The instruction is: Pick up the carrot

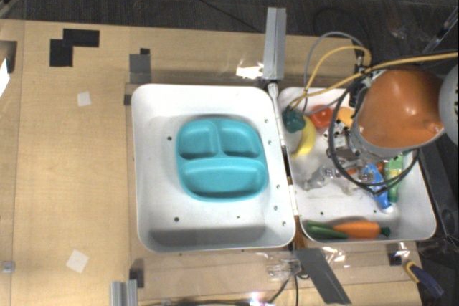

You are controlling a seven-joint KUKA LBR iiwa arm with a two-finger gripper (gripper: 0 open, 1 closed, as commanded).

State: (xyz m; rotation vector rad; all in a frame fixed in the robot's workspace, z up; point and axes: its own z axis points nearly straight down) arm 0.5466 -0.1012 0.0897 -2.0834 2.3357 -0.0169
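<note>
The carrot (pixel 356 229) is orange with a green leafy end and lies flat along the near wall of the right bin (pixel 423 215). My gripper (pixel 337 170) hangs in the middle of that bin, under the orange wrist band, a short way above and behind the carrot and apart from it. The wrist and cables hide most of the gripper.
A yellow banana (pixel 305 140), a teal piece (pixel 292 120) and a red-orange piece (pixel 322 115) lie at the far left of the right bin. Small green and blue items (pixel 387 179) sit beside the gripper. The left bin (pixel 154 154) holds a teal divided plate (pixel 219 156).
</note>
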